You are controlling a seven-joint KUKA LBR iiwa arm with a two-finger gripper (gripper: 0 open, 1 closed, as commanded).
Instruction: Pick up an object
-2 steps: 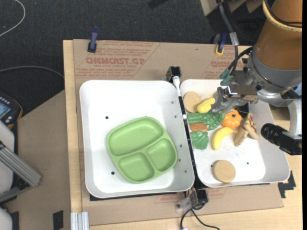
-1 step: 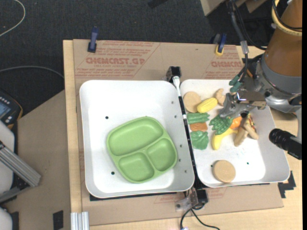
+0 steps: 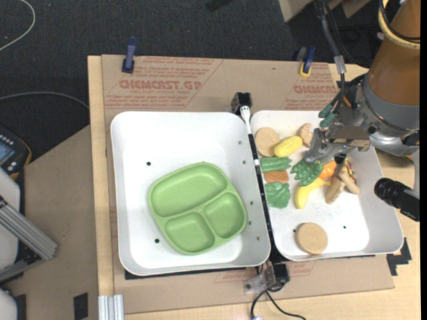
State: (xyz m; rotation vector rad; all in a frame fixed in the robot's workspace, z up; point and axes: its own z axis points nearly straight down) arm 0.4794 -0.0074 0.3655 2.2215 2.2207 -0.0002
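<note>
While pincer (image 3: 325, 153) hovers over right-bin toy pile (image 3: 303, 172), finger state unclear; should centre on one piece before closing.

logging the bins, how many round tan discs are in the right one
2. One disc lies at the far left of the right bin, beside the corn; the other sits alone near the front edge. The arm may hide more.

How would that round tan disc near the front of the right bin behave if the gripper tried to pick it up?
The tan disc lies flat and low, so fingers would probably struggle to get under its edge. It looks stiff and smooth, perhaps slippery. Lying flat, it seems likelier to slide across the right bin than roll.
</note>
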